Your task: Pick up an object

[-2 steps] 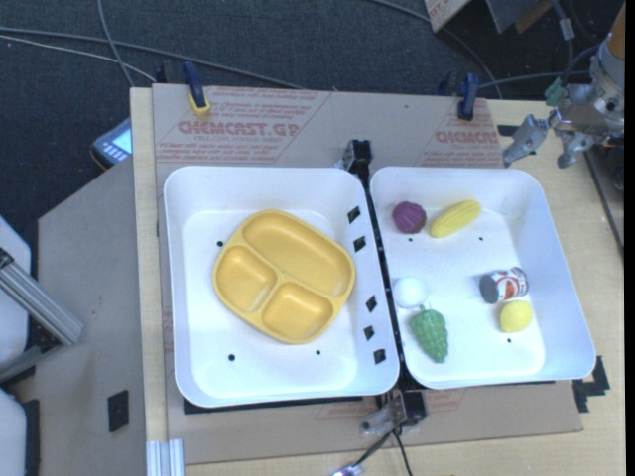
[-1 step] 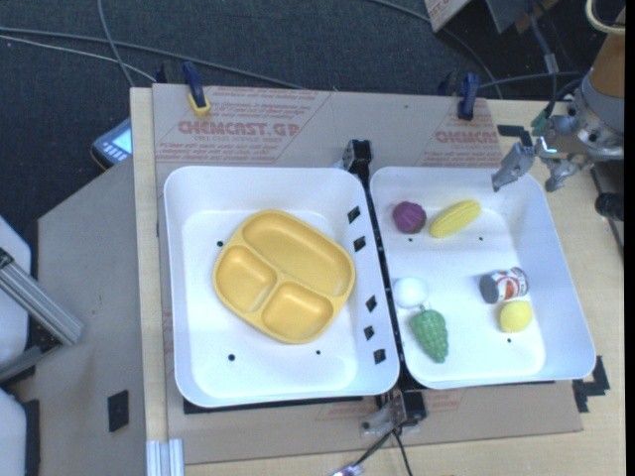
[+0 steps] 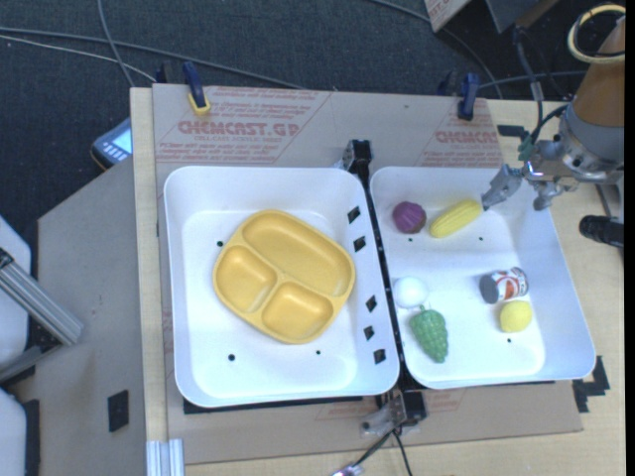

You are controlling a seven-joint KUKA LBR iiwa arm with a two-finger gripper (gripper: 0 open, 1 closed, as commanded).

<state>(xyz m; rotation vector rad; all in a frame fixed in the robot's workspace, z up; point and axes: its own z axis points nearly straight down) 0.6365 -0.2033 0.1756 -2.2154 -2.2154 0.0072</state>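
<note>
— Where is the gripper (image 3: 518, 188)?
— Over the right bin's (image 3: 556, 266) far edge, fingers spread, holding nothing.
— And the corn (image 3: 455, 218)?
— Just left of it, beside the purple ball (image 3: 409, 216).

The right bin (image 3: 556, 266) holds six small things: a purple plum (image 3: 409, 216) and yellow corn cob (image 3: 455, 218) far, a white ball (image 3: 410, 291) and green bunch (image 3: 432, 332) near-left. A tipped can (image 3: 503, 286) and lemon (image 3: 515, 316) lie near-right.
</note>
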